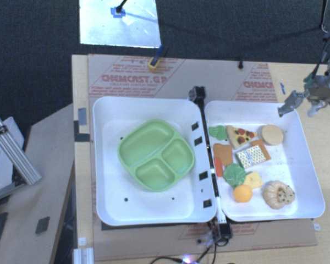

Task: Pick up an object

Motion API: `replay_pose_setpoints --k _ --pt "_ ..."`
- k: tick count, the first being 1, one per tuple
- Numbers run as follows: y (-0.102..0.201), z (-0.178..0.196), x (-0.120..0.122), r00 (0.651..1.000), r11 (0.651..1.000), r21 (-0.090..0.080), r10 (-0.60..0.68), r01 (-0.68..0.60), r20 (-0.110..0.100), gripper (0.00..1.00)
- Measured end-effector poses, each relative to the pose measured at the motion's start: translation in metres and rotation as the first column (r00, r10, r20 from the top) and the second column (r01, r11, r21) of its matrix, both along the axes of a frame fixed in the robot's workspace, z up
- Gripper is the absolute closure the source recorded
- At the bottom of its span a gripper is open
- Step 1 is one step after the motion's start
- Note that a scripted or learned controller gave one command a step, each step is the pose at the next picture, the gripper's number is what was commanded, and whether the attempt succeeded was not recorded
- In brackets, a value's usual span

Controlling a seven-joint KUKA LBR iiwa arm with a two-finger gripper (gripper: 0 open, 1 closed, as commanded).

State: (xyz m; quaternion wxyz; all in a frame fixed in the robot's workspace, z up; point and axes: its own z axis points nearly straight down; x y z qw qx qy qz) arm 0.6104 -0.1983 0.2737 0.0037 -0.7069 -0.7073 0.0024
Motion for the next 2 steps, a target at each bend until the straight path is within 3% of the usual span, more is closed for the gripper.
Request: replay_pose_setpoints --k 1,2 --pt "0.001 0.006 0.002 1.000 1.000 -0.002 0.003 -0.003 0.011 0.00" --pt "0.002 -0.056 0.000 1.000 1.000 -0.001 0.001 -0.001 0.005 0.00"
